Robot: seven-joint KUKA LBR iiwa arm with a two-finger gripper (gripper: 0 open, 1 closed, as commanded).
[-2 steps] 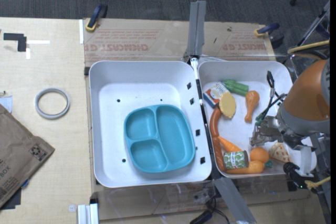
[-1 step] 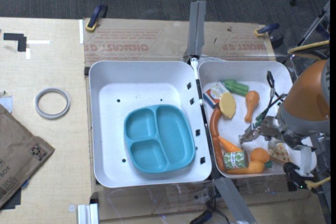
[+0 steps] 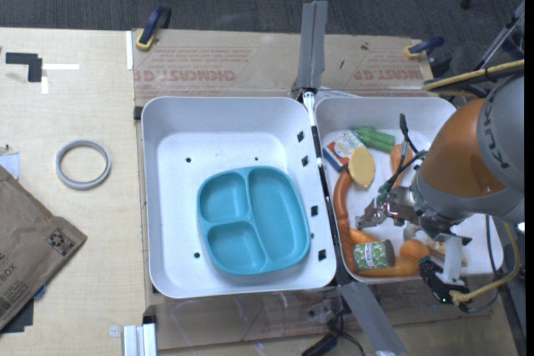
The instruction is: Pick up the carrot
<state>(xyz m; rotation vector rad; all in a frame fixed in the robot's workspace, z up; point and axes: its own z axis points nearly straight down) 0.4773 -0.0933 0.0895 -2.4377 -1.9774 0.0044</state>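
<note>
Gripper (image 3: pixel 375 215) low in the right bin (image 3: pixel 434 106), its opening not discernible. Carrot (image 3: pixel 411 248) lies at the gripper's 4 o'clock, near the bin's front edge, crowded by a green-labelled can (image 3: pixel 373 255) and a sausage (image 3: pixel 341 200). Left bin (image 3: pixel 167 179) holds 1 blue plate (image 3: pixel 250 218).

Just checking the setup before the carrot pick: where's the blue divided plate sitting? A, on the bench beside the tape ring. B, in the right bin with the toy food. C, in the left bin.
C: the blue divided plate lies flat inside the left bin, while the toy food is in the right bin.
</note>
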